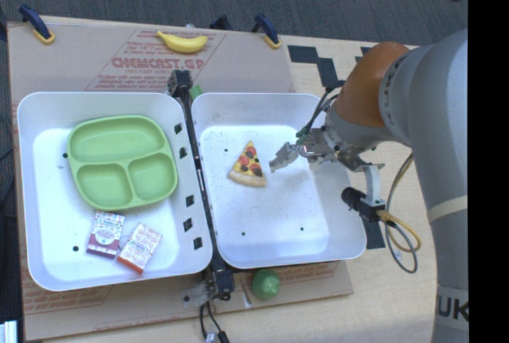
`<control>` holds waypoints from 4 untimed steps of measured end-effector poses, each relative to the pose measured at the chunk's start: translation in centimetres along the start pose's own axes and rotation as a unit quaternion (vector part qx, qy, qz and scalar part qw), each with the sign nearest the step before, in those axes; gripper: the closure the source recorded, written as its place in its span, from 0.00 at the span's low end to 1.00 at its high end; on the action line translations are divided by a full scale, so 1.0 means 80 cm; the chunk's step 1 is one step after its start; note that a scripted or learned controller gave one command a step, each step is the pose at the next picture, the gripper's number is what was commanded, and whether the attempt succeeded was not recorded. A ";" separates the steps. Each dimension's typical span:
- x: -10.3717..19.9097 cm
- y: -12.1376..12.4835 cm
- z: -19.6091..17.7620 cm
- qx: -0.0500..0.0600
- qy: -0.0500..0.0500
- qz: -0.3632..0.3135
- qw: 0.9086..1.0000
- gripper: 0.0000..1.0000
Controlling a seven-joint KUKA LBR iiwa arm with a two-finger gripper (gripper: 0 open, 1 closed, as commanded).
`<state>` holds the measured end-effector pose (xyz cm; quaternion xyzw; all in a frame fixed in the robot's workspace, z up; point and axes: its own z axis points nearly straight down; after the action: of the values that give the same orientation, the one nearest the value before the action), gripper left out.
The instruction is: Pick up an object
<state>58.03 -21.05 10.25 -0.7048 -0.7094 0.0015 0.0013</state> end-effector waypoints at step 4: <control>0.000 0.086 -0.001 -0.001 0.001 -0.001 1.000 1.00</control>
<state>64.88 -20.99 10.30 -0.7038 -0.7104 0.0000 0.0010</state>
